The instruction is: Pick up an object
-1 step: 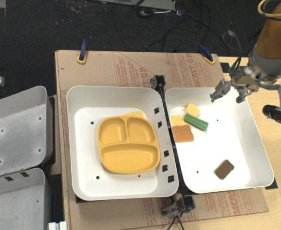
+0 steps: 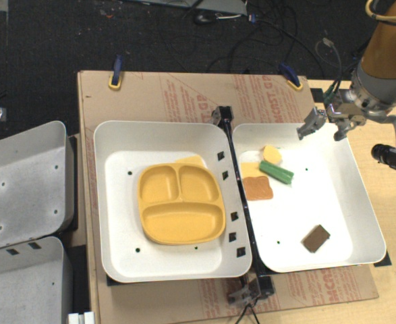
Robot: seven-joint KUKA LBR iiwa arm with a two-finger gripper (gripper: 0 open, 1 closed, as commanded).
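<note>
White right bin holding a green block, brown block and other pieces; the gripper, fingers apart and empty, hovers over its far edge, approach stage, next descending onto one.

Brown board bench, two shallow white bins side by side on it, left bin, right bin

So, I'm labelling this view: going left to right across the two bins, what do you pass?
Yellow divided tray in the left bin → orange-brown square → green stick → dark brown block in the right bin → pincer.
</note>
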